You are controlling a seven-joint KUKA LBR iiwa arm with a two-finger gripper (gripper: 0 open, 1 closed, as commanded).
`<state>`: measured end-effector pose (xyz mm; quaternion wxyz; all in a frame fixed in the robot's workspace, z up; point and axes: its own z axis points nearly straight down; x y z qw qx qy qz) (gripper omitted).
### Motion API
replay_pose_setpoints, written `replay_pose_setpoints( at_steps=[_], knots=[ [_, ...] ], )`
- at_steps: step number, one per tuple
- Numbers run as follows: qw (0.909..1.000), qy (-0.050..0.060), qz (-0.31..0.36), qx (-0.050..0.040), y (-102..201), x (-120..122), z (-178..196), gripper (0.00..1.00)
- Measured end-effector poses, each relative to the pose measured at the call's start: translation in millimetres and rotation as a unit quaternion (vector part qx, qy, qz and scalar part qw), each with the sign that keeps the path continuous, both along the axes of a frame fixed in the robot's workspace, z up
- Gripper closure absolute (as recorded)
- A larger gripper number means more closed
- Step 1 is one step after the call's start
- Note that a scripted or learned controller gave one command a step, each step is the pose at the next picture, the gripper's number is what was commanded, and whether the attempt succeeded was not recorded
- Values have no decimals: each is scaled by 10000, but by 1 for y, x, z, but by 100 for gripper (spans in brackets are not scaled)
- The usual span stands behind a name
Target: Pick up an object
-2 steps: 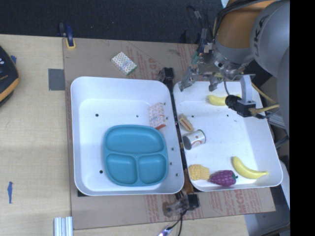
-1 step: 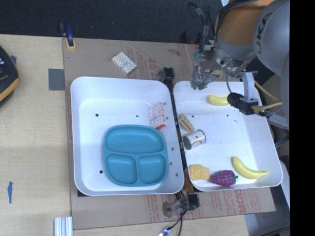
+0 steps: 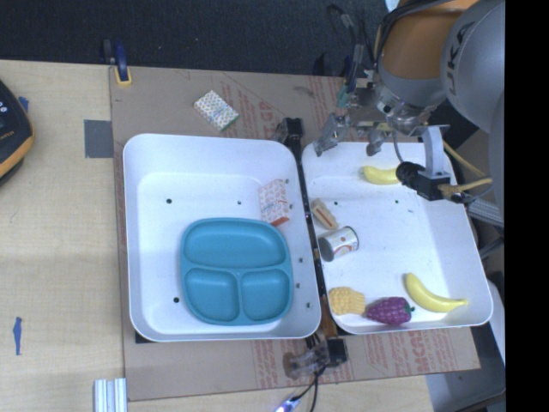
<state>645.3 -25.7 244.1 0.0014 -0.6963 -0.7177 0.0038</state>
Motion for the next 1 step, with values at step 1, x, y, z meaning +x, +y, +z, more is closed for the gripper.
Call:
replay_pose_setpoints(
  at_steps=[1],
  knots=[
    [9999,-12,-127,13,29,11,-53,0]
  ],
)
